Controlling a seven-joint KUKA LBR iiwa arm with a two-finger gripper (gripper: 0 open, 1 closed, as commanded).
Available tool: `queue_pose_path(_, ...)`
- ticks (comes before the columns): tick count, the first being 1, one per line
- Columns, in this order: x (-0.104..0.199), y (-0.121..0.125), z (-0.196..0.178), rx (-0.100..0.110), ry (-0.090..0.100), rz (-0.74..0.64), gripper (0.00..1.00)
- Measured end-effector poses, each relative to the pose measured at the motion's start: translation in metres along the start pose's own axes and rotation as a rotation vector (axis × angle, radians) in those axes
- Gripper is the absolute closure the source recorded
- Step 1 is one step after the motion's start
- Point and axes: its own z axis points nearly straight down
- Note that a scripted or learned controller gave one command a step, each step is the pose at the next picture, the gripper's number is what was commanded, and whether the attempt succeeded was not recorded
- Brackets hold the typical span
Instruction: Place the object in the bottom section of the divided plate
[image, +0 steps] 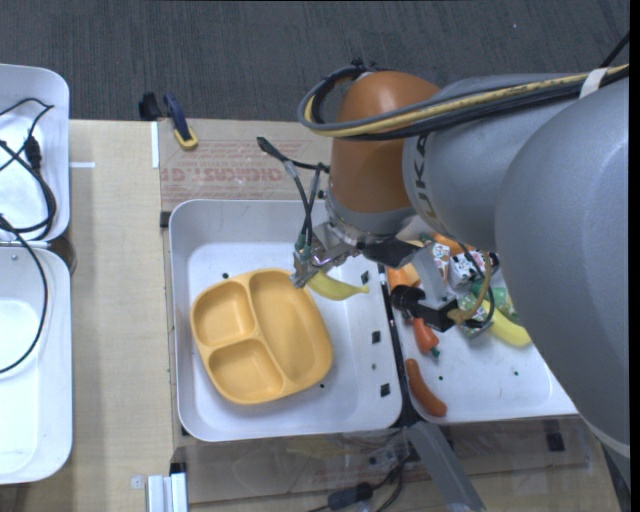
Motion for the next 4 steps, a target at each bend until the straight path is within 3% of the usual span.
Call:
queue_pose_path(1,-0.014,-0.061,0.002,-0.001,0.000,0.154,1.00)
queue_pose_path(2,0.031,-0.057,-0.006,0.000,0.000,0.138,1.00)
queue_pose_path(3,0.012,-0.077,0.045,0.001,0.001,0.262,1.00)
queue_pose_path(4,-0.004,0.018,0.011,-0.002,-0.001,0.141,1.00)
